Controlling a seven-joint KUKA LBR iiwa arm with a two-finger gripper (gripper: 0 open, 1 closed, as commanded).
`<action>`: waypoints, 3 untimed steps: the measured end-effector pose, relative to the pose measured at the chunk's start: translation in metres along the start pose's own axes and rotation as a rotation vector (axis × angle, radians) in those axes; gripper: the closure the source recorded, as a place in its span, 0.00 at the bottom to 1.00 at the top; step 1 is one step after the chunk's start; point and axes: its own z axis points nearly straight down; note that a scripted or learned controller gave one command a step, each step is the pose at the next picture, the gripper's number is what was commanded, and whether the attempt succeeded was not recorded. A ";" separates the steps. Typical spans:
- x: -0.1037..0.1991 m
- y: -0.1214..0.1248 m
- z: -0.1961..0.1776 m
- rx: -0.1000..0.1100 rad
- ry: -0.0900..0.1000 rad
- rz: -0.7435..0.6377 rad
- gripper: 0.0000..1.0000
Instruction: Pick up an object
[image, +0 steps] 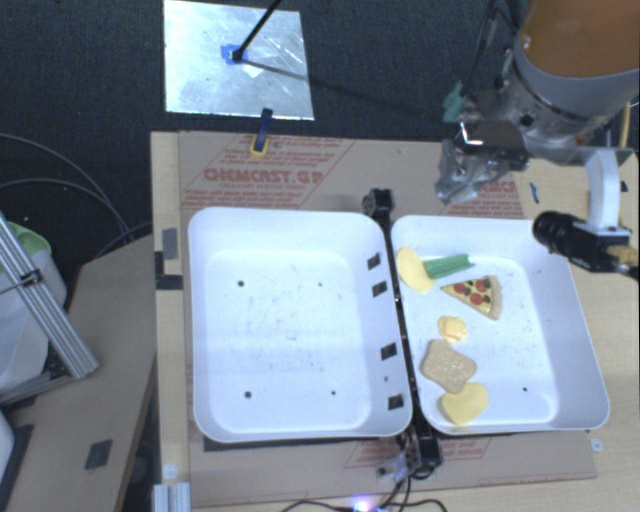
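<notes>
Camera view: grey metal two-finger gripper (462, 186) hangs above the bench just beyond the right white plastic bin's (560, 330) far rim; whether it is spread or closed, I cannot tell, and nothing shows between its tips. Inside that bin lie a triangular toy pizza slice (474, 293), a green stalk (447, 265) touching a yellow oval piece (413, 270), a small yellow lump (452, 327), a tan cracker (448, 367) and a yellow heart-shaped piece (465, 404). Left white plastic bin (215, 240) sits just beside it
</notes>
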 end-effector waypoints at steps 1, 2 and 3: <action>0.080 -0.045 0.024 0.014 0.002 -0.015 1.00; 0.075 -0.042 0.011 0.009 0.001 -0.008 1.00; 0.075 -0.042 0.000 0.006 0.002 -0.011 1.00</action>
